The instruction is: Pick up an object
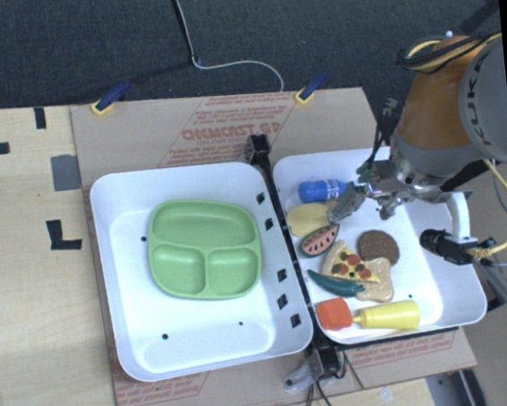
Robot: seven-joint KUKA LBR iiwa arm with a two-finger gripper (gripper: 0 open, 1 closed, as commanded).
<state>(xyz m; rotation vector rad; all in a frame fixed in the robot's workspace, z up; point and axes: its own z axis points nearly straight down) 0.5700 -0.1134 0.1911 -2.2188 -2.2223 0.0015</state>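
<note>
From the camera view, 2 shallow white bins are seen side by side on a cardboard sheet. The left bin (127, 283) holds 1 green divided plate (204, 248), lying flat near its middle. The right bin (457, 298) holds a cluster of toy foods: a blue bottle (320, 190) at the far end, a pale yellow piece (306, 218) just below it, a watermelon slice (320, 238) touching that piece, a brown cookie (379, 246), a pizza slice (361, 270) with a green pepper (334, 281) laid across its left edge, and, along the near wall, a yellow squeeze bottle (390, 317) with an orange piece (334, 313) at its cap end.

The arm is seen entering from the right, and the gripper (361, 197) is placed low over the far part of the right bin, just right of the blue bottle and above the cookie. A grey finger (347, 201) is seen angled toward the watermelon slice. Nothing is seen between the fingers; whether they are spread or closed cannot be told, since the wrist hardware blurs them.

The step in hand is judged to be the approach, with no object yet lifted. The blue bottle and the pale yellow piece appear to be the nearest candidates. The next move would call for 1 item to be singled out, the fingers to be centred astride it, and contact with close neighbours to be avoided, as the items are crowded.
</note>
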